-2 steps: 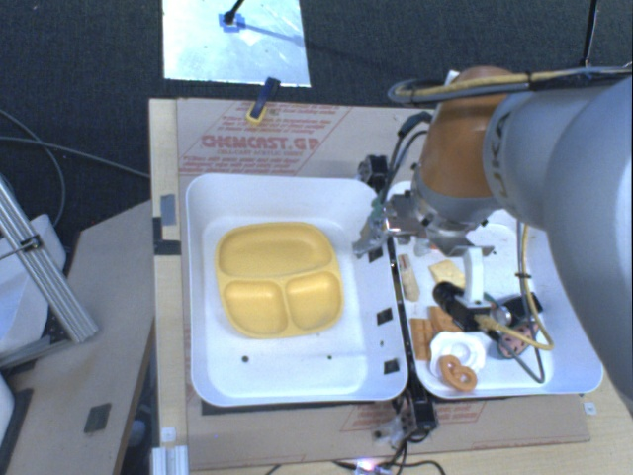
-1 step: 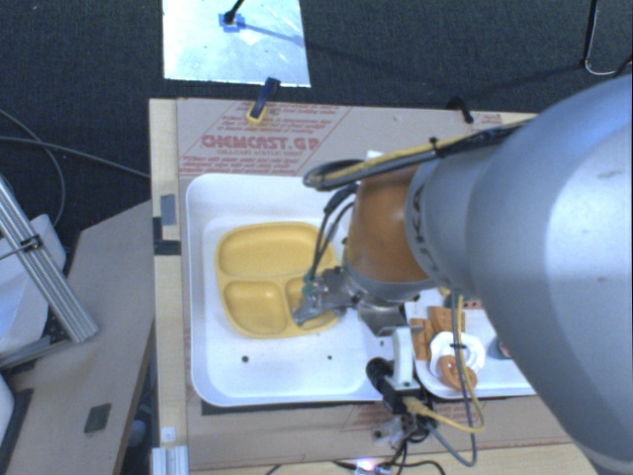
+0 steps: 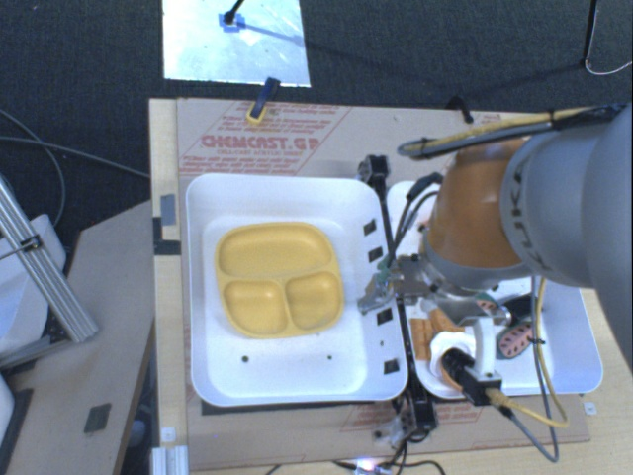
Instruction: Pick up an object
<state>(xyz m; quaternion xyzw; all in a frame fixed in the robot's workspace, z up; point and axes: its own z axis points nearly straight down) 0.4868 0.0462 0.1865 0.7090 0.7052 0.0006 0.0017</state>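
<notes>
The gripper [image 3: 435, 315] hangs low over the right white plastic bin [image 3: 579, 349]; whether it is released or clenched cannot be told. Just beneath and beside it lie small brownish objects [image 3: 420, 336]. To its left, a yellow three-compartment plastic tray [image 3: 280, 277] rests in the left white bin [image 3: 287, 374].

Yellow tray [image 3: 279, 277] in white bin [image 3: 287, 369]

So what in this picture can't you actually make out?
- Right bin: the arm covers most of it in the camera view, so its contents are largely hidden.
- Gripper: blurred and crowded by cables, so open or shut is unclear.
- Small orange and speckled things under the arm: too small and partly covered to name.
- The yellow tray in the left bin shows plainly.
</notes>
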